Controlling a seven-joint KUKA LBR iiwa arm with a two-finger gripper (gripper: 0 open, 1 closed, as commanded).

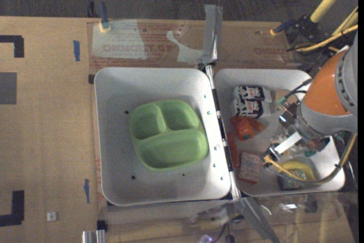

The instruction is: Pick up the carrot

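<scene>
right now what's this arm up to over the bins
A grey arm with an orange band is reaching from the right into the right bin, after the carrot. Its gripper hangs low over the clutter, just right of the carrot, which lies untouched beside two small cow-print cartons and a red packet. The left bin holds a green divided plate.

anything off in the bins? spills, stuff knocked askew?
Nothing stands out. The green divided plate lies flat in the left bin, somewhat skewed to the walls. The right bin is a loose jumble: carrot, two small cartons, a reddish packet, all inside, no spill visible.
</scene>
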